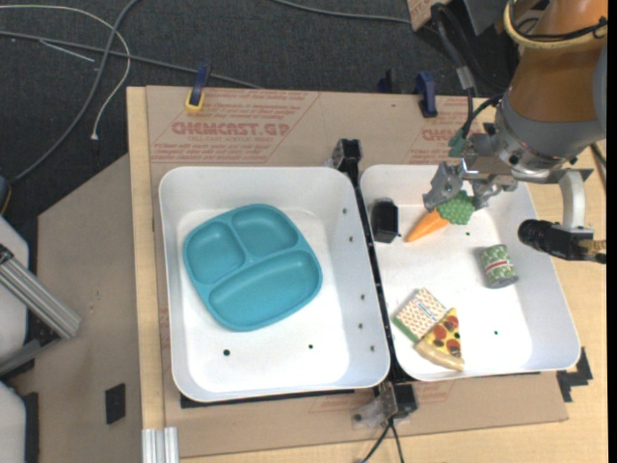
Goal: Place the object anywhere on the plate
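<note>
Camera view, starting at the near edge: I see the two white bins side by side on the cardboard-covered surface [145,287]. In the right bin [540,350], nearest me, lies a toy pizza slice [442,340], touching a small patterned sandwich-like toy [420,313] just to its upper left. Further in, toward the right wall of that bin, lies a small green can [496,265] on its side, well apart from the pizza.

The left bin [183,355] holds the teal divided plate [253,265], sitting flat and turned slightly, roughly in the bin's middle. Nothing rests on it.

Beyond the can, in the far part of the right bin, I find the toy carrot [432,223], its orange tip pointing left and its green top toward the right. The gripper [463,196] is down right at that green top, and the leafy end looks pinched between the jaws, though from this slant I can't tell for sure that they are clamped on it. A small black block [385,220] sits against the bin's left wall, near the carrot's tip.

Farther back, the arm's grey wrist and orange band [569,27] rise at the upper right, and two blue clamps [200,85] hold the cardboard at the far edge.
</note>
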Motion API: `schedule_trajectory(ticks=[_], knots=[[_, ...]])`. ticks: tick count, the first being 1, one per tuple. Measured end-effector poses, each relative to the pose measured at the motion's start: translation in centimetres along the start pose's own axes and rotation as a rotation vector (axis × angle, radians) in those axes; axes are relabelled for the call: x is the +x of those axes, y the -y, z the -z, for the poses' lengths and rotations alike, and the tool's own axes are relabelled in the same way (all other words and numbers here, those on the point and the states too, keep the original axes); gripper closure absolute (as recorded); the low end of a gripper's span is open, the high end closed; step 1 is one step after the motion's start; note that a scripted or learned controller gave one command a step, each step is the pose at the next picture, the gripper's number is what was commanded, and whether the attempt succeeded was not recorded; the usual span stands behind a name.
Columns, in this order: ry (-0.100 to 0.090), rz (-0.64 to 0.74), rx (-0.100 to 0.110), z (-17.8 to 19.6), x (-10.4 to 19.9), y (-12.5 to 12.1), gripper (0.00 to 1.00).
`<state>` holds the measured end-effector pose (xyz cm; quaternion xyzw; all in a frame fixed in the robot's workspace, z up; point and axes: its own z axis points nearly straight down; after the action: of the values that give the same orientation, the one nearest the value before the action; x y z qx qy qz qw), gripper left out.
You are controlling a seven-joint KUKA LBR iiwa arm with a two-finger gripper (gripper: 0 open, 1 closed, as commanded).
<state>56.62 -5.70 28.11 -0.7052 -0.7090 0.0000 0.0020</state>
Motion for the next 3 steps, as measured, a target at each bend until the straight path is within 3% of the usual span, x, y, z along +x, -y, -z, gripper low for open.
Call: schedule_trajectory(ticks=[3], knots=[[0.0, -0.001, 0.004, -5.3, 14.0, 6.0, 1.0]])
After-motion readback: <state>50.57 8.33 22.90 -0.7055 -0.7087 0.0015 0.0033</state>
